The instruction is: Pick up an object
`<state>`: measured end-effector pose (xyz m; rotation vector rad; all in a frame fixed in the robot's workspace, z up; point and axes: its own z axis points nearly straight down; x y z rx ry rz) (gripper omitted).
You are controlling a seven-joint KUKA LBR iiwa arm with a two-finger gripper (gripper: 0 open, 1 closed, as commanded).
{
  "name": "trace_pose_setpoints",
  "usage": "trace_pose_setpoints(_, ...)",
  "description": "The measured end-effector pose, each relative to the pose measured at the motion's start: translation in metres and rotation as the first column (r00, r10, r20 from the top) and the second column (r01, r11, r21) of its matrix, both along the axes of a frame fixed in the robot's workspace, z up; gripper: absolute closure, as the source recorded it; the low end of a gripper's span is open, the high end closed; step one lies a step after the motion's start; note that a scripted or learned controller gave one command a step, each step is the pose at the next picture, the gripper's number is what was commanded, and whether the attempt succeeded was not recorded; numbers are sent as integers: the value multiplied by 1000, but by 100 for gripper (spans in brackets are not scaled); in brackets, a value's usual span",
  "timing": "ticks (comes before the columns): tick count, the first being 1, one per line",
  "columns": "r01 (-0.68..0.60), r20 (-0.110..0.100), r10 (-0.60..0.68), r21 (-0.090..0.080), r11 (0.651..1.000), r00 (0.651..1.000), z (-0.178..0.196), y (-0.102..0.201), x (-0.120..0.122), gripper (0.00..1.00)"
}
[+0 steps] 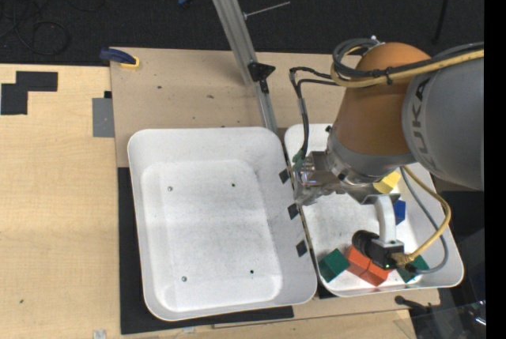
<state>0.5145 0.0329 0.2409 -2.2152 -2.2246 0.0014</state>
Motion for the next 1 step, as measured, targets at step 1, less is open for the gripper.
trace_pose_setpoints(1,0,-3,0,1,1000,1000,-14,54,-10,100)
